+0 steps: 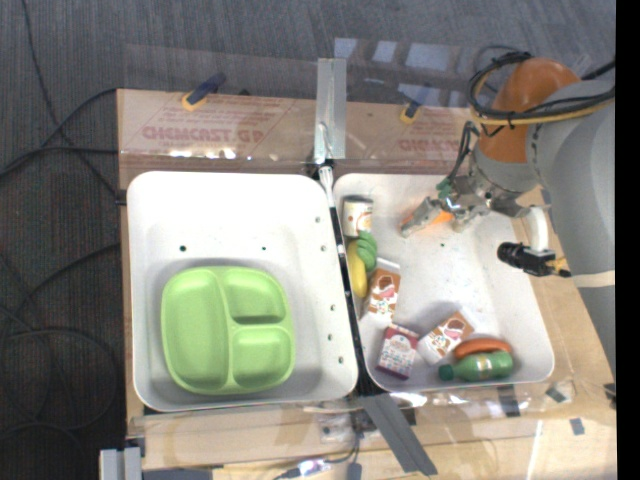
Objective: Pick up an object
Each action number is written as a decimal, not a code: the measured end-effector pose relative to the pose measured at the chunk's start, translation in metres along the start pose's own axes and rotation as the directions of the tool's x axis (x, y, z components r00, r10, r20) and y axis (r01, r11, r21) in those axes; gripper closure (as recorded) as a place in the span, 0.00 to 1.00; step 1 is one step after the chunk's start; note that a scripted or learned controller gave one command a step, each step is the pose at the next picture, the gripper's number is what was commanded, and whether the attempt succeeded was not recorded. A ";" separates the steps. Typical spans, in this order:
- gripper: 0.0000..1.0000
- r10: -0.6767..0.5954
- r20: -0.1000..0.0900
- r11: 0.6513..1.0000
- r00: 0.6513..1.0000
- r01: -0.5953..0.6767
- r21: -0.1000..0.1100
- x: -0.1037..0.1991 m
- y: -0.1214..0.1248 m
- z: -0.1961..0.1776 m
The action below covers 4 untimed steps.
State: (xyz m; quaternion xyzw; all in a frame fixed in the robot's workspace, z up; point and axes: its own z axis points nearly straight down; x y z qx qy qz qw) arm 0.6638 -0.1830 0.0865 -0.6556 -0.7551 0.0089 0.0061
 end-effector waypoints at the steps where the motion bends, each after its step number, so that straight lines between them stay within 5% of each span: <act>1: 0.00 -0.252 0.004 0.968 0.968 0.252 0.000 -0.007 -0.003 0.000; 2: 1.00 -0.253 0.013 0.967 0.967 0.254 -0.013 -0.007 0.000 -0.012; 3: 1.00 -0.712 0.016 0.702 0.702 0.712 -0.020 0.076 0.014 -0.104; 4: 1.00 -0.661 0.012 0.750 0.750 0.661 -0.021 0.139 0.001 -0.105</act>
